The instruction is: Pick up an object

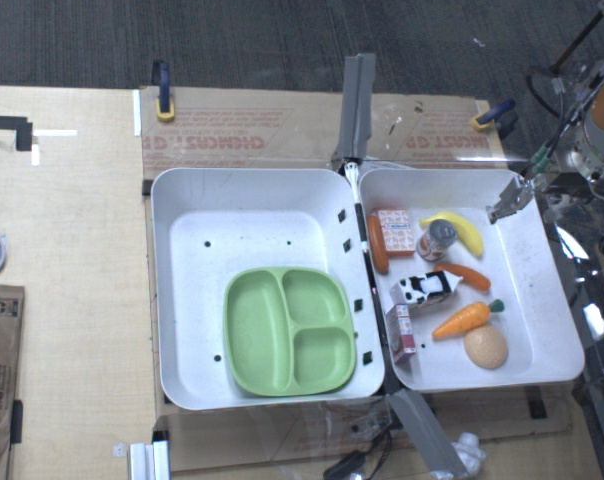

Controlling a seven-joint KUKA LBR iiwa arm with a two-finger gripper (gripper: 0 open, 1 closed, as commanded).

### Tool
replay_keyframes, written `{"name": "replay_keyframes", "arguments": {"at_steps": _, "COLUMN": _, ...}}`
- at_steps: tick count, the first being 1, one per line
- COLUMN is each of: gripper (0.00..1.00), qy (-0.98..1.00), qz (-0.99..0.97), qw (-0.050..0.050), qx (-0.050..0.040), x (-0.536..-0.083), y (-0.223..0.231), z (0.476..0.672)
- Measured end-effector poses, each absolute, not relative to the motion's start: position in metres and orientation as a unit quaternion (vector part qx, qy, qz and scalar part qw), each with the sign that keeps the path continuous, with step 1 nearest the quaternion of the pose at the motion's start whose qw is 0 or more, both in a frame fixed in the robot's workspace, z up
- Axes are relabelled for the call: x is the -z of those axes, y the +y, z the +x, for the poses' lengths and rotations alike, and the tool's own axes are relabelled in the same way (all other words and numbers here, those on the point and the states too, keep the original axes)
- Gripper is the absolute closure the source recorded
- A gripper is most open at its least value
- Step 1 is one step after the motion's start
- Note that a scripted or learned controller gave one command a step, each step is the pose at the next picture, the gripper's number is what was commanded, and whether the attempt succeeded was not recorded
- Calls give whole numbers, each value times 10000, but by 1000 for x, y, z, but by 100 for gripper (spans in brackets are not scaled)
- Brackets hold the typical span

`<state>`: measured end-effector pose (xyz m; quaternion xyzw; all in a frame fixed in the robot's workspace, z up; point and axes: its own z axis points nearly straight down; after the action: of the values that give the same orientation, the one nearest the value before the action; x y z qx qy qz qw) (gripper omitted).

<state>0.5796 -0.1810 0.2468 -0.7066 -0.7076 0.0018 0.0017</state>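
The approach is in hand: the gripper (506,204), finger state not discernible, must be lowered onto the banana (462,230).

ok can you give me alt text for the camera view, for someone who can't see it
Two shallow white bins sit side by side on a bench: the left bin holds a green three-compartment plastic tray, and the right bin holds small toy foods, among them a yellow banana, an orange carrot and a beige egg. The grey arm's pincer hovers over the right bin's far right corner.
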Motion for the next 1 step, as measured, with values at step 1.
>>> {"name": "replay_keyframes", "arguments": {"at_steps": 1, "gripper": 0, "qy": -8133, "qz": -5818, "qw": 2, "qx": -2, "x": -91, "y": -191, "z": 600}}
